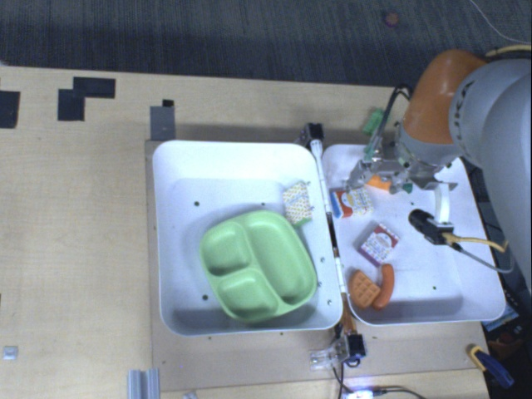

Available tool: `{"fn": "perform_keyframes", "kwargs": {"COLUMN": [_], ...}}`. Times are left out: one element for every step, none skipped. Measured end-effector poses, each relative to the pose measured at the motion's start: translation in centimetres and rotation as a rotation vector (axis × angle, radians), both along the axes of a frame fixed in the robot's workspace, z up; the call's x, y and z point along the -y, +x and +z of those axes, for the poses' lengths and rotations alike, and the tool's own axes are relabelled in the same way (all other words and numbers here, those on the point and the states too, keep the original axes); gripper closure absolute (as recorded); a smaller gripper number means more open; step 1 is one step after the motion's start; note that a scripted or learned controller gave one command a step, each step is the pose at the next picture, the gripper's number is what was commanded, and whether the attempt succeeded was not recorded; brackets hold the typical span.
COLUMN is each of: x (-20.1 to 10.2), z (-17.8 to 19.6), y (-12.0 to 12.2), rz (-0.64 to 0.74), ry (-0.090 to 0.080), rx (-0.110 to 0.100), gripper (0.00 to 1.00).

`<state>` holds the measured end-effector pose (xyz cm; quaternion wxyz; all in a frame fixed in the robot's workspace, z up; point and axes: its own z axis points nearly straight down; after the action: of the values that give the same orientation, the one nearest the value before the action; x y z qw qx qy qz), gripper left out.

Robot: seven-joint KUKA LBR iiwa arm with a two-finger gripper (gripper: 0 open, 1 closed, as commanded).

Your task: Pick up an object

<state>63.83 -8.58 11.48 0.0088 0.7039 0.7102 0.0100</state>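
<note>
Gripper [361,183] over right bin [467,283], near back-left corner

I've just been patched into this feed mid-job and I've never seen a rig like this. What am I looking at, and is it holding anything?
This is one fixed camera looking down at a slant. The grey and orange arm reaches in from the right, and its gripper hangs over the far end of the right bin. That bin holds a red-and-blue item, a purple packet, a waffle-like piece and a sausage. The left bin holds a green divided plate and a patterned packet. Whether the gripper holds anything is unclear from here.
</note>
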Motion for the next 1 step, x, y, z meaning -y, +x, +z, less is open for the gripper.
{"fn": "perform_keyframes", "kwargs": {"x": [-0.08], "z": [1.13], "y": [0.14], "rz": [0.002], "ry": [0.001], "rx": [0.004], "gripper": [1.00]}}
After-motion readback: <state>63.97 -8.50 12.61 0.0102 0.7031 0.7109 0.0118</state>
